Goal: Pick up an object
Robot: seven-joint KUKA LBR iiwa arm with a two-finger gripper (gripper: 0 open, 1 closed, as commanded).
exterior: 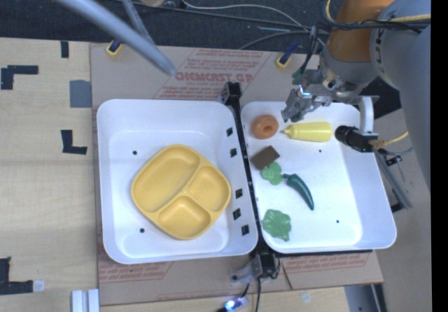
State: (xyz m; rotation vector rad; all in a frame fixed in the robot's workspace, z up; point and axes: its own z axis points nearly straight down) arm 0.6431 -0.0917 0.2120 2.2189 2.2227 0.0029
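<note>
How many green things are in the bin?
3, all in the right bin: a small one near the middle divider, a dark pepper right beside it, and a leafy one nearer the front edge.

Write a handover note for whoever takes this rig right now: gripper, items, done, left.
Gripper: low over the back of the right bin, above the yellow bottle's tip; finger state unclear, nothing seen held.
Right bin: donut, yellow bottle, brown block, green pepper, lettuce piece.
Left bin: yellow divided plate.
Done: no item lifted.
Left: grasp and lift one; the bottle or donut looks nearest.
</note>
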